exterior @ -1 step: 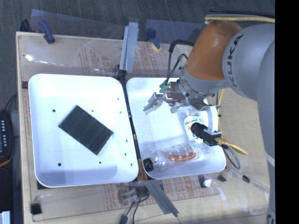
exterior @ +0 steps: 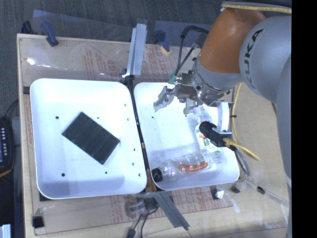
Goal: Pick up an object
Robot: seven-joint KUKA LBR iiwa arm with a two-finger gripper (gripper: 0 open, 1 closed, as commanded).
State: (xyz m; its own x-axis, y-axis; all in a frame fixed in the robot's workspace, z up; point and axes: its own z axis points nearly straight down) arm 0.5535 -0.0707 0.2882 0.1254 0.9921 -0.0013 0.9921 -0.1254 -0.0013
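Nearest, along the right bin's [exterior: 148, 133] near wall, lies a clear plastic bottle [exterior: 185, 165] on its side, black cap pointing left, something orange-red showing through it. Another clear bottle [exterior: 205, 128] lies just beyond, by the right wall. Above the bin's far half, the gripper [exterior: 176, 99] hangs with fingers spread, holding nothing. A dark ribbed slab [exterior: 90, 137] lies tilted in the left bin [exterior: 49, 93].

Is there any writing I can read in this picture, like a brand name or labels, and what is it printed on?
"KUKA" (only partly seen, running sideways) on the grey arm.
Faint reddish print on the clear sheet covering the bench: too blurred to read.
Small label on the clear plastic bottle in the right bin: too small to read.
The dark flat pad in the left bin carries no text.
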